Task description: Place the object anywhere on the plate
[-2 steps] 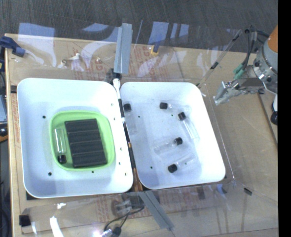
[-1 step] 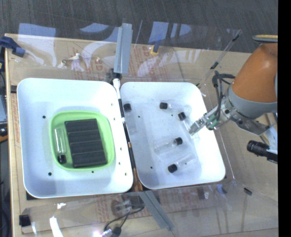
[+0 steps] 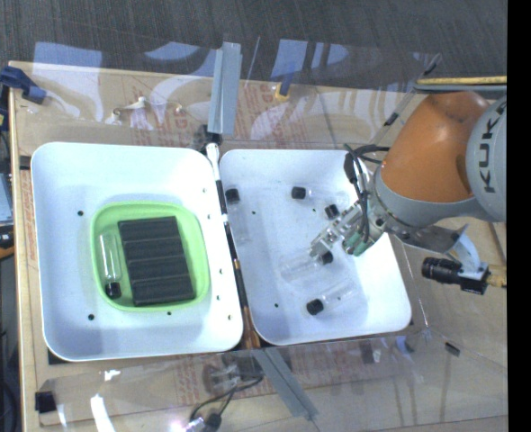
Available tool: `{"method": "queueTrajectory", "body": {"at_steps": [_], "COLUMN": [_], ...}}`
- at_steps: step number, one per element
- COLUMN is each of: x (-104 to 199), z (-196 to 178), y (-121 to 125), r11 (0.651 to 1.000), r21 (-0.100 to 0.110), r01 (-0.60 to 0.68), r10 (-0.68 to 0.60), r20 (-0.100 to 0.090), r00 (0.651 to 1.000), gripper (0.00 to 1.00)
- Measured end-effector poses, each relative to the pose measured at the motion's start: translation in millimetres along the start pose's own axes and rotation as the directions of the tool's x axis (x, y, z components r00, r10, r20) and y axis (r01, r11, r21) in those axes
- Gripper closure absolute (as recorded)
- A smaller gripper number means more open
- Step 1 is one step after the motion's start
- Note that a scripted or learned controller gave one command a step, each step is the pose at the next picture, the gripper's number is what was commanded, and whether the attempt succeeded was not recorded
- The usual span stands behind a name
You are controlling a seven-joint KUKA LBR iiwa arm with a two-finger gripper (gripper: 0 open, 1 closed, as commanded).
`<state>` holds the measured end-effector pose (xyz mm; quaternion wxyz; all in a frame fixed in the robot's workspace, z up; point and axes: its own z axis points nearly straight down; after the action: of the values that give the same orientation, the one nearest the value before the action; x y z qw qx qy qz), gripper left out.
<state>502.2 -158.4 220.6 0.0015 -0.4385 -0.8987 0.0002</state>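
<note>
On the lime-green plate (image 3: 101, 226) in the left bin (image 3: 54, 178) lies a dark, ribbed rectangular block (image 3: 156, 259) — flat, nearly black, crossed by parallel grooves. Its long axis runs roughly from 12 to 6 o'clock, the top end tipped slightly toward 11. It fills most of the plate's middle. Just beside it, at its 9 o'clock side and also on the plate, rests a clear tube with a black cap (image 3: 111, 264), lying parallel to the block with the cap at the 6 o'clock end.

The right bin (image 3: 387, 309) holds several small black pieces scattered about and some clear, hard-to-read plastic items near its centre.

The gripper (image 3: 327, 247) hangs over the right bin's 3 o'clock part, pointing toward 8 o'clock — whether it is open or closed, I cannot tell.
</note>
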Motion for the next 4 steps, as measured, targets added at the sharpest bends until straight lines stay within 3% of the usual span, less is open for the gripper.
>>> {"method": "queueTrajectory", "body": {"at_steps": [1, 2, 3, 4], "x": [52.4, 97.0, 96.8, 51.8], "z": [39.1, 29.2, 29.3, 46.5], "y": [10.1, 44.0, 43.7, 7.8], "r11": [0.987, 0.820, 0.821, 0.745], "r21": [0.001, 0.001, 0.001, 0.000], "r01": [0.164, 0.572, 0.572, 0.667], "r10": [-0.164, -0.572, -0.572, -0.667], "r20": [-0.001, 0.000, 0.000, -0.003], "r00": [0.987, 0.820, 0.821, 0.745], "gripper": [1.00, 1.00, 0.00, 0.00]}}
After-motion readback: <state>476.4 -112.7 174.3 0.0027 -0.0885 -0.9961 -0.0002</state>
